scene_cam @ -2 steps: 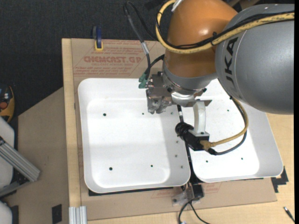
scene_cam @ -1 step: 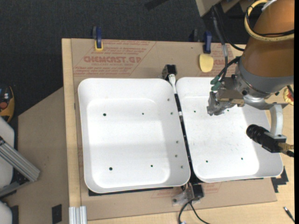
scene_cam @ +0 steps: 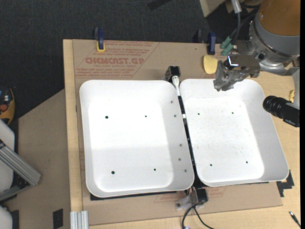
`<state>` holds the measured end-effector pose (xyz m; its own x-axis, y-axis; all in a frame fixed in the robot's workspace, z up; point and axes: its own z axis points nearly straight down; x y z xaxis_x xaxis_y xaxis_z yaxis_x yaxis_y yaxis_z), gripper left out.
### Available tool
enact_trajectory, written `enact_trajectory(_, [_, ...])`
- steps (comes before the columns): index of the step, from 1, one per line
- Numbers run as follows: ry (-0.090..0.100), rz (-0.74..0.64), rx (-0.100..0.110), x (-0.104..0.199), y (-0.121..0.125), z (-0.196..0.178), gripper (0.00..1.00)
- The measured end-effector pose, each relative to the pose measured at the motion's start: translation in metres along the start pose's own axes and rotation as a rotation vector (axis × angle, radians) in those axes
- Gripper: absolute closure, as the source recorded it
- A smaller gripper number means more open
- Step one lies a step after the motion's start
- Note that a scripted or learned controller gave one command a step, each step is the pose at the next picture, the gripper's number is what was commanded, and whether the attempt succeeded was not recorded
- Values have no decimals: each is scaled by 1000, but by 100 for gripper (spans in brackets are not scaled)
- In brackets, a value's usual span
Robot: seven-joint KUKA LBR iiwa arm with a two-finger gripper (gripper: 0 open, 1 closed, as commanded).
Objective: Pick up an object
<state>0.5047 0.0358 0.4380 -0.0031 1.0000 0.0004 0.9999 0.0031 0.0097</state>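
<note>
A dark carpeted floor surrounds a cardboard-topped bench (scene_cam: 119,61), where the left bin (scene_cam: 95,142) and right bin (scene_cam: 267,147) sit side by side, kept from sliding, I judge, by clamps at the board's far edge. The one candidate to lift is a small yellow object (scene_cam: 209,64), lying on the cardboard just beyond the right bin's far rim, outside both bins. The gripper (scene_cam: 225,82) hangs over that rim just beside it, probably there for a grasp. Its fingertips blur into a grey mass, so whether they stand wide or narrow I cannot tell; nothing visibly sits between them
</note>
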Motion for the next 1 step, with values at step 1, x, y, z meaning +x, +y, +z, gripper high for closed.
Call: enact_trajectory(1, [1, 0, 10, 62, 46, 103, 100])
